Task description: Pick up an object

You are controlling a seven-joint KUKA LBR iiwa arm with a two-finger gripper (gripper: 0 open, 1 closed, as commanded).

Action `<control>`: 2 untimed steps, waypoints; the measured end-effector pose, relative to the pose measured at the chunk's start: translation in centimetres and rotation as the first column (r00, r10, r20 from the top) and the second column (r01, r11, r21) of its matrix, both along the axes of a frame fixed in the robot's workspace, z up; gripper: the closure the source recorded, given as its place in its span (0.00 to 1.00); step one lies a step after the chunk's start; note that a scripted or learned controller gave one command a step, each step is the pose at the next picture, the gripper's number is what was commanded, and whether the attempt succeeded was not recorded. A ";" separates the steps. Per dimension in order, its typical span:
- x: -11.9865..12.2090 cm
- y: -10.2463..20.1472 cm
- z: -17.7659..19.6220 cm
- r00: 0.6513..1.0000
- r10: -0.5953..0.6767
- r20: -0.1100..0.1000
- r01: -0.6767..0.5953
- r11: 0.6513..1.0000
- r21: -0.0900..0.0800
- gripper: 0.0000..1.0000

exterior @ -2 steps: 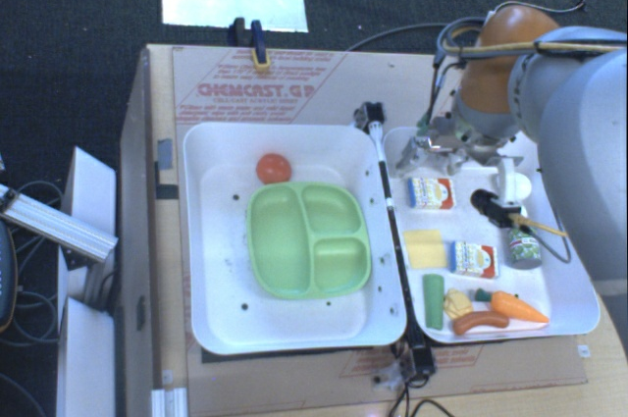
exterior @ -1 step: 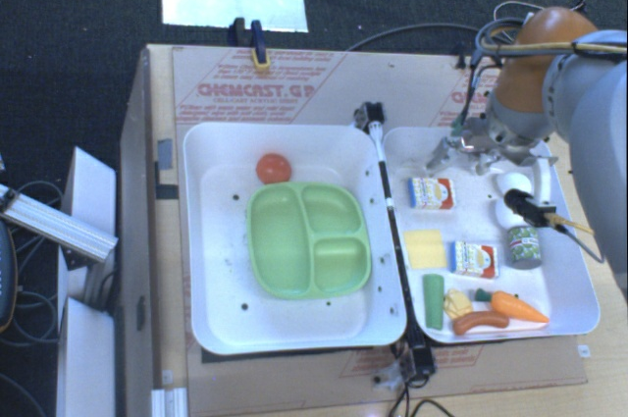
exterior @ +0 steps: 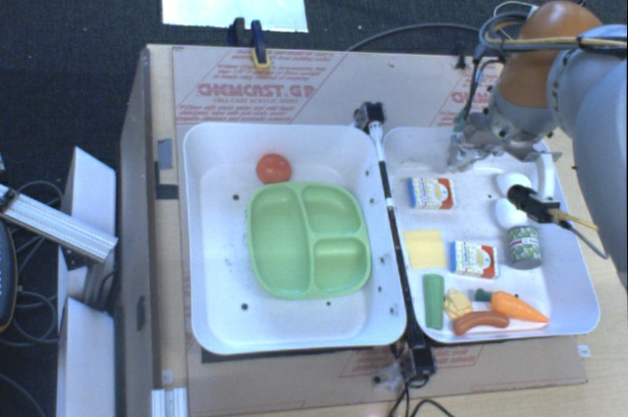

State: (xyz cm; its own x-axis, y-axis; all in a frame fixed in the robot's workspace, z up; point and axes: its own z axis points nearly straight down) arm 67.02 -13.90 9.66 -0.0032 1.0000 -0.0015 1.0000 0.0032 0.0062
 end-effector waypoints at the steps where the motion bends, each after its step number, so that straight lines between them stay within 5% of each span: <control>1: 0.0 0.0 0.0 1.000 0.000 0.000 0.000 1.000 0.000 0.00; 2: -0.1 4.4 -1.2 1.000 0.001 -0.004 -0.001 1.000 0.001 0.00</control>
State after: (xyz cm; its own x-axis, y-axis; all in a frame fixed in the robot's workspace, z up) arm 66.92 -9.52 8.49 -0.0040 1.0000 -0.0001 1.0000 0.0040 0.0026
